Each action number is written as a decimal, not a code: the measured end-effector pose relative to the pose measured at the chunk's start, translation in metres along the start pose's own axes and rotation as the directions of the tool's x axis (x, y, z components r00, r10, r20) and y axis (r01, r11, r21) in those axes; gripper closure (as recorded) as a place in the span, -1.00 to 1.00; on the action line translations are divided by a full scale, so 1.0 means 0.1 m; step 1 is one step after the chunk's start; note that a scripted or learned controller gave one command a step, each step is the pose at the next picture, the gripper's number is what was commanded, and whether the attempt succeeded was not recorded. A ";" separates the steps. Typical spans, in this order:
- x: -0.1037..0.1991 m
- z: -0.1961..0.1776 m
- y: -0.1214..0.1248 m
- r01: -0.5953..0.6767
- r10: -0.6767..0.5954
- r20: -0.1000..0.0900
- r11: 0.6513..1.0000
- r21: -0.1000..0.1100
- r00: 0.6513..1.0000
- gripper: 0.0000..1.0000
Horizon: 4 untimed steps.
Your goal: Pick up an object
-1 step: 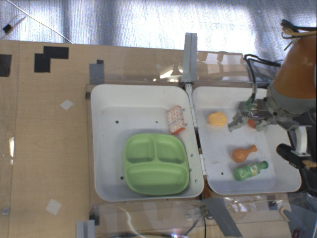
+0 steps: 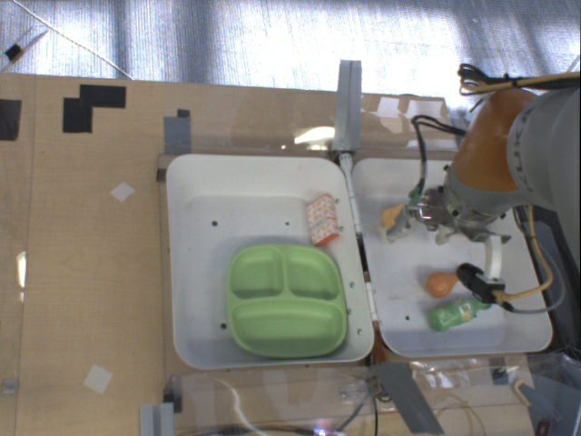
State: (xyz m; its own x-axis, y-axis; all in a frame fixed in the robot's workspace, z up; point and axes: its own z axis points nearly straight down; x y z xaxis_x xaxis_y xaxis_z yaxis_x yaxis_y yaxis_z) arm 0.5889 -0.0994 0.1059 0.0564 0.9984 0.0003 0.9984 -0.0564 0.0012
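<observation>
The claw (image 2: pixel 408 221), its grip impossible to tell, hovers in the right bin (image 2: pixel 399 334) just beside the small yellow object (image 2: pixel 392 214), so the approach seems underway; next, descend and close on it.

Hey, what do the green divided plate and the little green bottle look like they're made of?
Green divided plate: likely molded plastic, matte, uniform color with soft rounded compartment rims. Green bottle: probably plastic too, slightly glossy with a small highlight; too small to be sure.
</observation>
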 end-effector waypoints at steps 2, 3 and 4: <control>0.15 0.06 0.83 0.002 -0.002 0.003 1.000 -0.012 1.000 1.00; -0.62 0.18 0.79 -0.169 0.169 -0.002 0.986 -0.006 0.986 1.00; -0.57 0.17 0.27 -0.116 0.116 0.000 0.993 -0.007 0.993 1.00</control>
State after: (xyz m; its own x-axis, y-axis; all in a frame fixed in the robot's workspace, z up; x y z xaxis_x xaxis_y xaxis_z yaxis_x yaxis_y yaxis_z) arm 0.6131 -0.1576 0.0887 0.1715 0.9852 0.0003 0.9851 -0.1715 0.0083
